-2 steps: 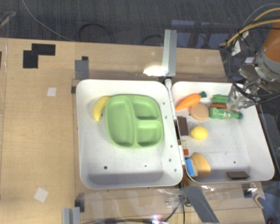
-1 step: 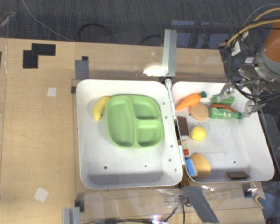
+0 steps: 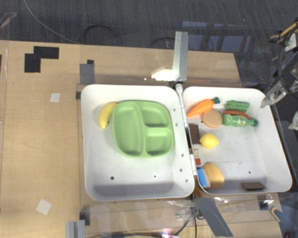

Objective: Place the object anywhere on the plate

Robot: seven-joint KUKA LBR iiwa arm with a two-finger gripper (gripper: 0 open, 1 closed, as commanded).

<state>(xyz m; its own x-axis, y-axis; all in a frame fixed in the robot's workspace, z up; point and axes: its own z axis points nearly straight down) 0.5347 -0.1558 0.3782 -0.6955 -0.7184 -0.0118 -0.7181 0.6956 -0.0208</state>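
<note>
- Left bin (image 3: 89, 148): green plate (image 3: 141, 128) with compartments sits in the middle, toward the far edge. No item lies in any of its compartments.
- Banana (image 3: 106, 114) lies in the left bin at the plate's left rim, near the bin's far-left corner, touching or just beside the plate; it is not on it.
- Right bin (image 3: 268, 162): carrot (image 3: 200, 107) near the far-left corner, tan round item (image 3: 212, 119) just below it, touching or nearly so.
- Lemon (image 3: 209, 141) near the left wall, mid-depth, apart from the others.
- Bread-like item (image 3: 213, 174) on a blue piece (image 3: 202, 177) at the near-left corner.
- Green bottle (image 3: 238, 121) with a red item (image 3: 237, 113) against it, and another green item (image 3: 237, 104) beyond, all near the far edge, centre-right.
- Small dark block (image 3: 252, 186) on the near edge, toward the right corner.
- Arm parts (image 3: 283, 86) show at the right bin's far-right corner, high and off to the side. Whether the fingers are apart or together, I cannot tell.
- Step, judged: the start, before the pick; nothing looks grasped and the plate carries nothing.
- Which object is meant is not clear from the task; likely one from the right bin.
- Next move calls for: come over the right bin, pick an isolated target (the lemon looks easiest), descend, close, lift clear of the divider between the bins, carry left over the plate and release.
- Risk: the far-edge cluster is crowded, so a grasp there may nudge neighbours.
</note>
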